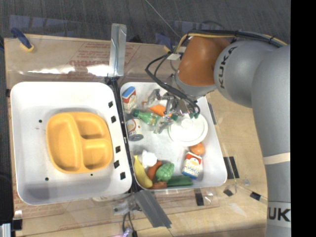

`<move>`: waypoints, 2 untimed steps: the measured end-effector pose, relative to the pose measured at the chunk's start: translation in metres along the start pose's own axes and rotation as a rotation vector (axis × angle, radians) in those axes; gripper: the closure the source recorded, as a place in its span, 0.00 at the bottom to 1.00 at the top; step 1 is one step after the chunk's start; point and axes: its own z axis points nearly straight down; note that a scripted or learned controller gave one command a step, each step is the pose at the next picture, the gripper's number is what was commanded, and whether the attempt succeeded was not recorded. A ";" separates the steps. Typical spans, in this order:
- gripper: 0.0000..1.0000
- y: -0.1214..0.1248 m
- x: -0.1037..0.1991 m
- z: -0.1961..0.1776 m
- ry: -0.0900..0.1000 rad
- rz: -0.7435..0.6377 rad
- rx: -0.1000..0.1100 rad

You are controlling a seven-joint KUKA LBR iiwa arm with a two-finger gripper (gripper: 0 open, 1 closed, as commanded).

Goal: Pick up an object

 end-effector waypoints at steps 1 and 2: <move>1.00 0.000 -0.002 -0.014 -0.008 -0.001 0.003; 1.00 0.061 0.000 -0.120 -0.011 0.435 0.001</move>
